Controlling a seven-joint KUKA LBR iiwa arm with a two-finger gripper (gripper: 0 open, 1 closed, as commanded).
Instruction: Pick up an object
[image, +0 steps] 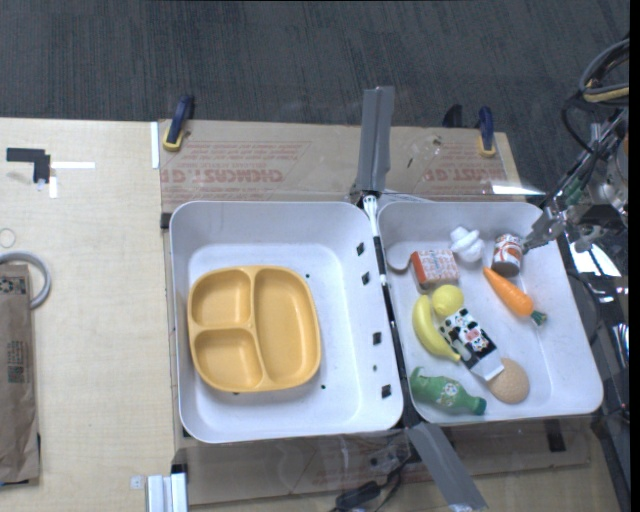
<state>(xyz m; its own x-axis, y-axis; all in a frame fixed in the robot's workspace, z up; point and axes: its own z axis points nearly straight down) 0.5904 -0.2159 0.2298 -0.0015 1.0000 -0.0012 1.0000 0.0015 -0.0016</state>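
Our gripper (548, 228) hangs at the right bin's (580, 330) far right rim; we cannot tell its state. Nearest lies the small red-and-white rounded toy (508, 253), just beside the orange plastic carrot (511, 291). We judge the carrot light, stiff and slick, best pinched across its thick middle, clear of the yellow toy banana (432, 326)

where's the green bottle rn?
The green bottle lies on its side in the right bin, at its near left corner, just below the banana and left of the tan round piece.
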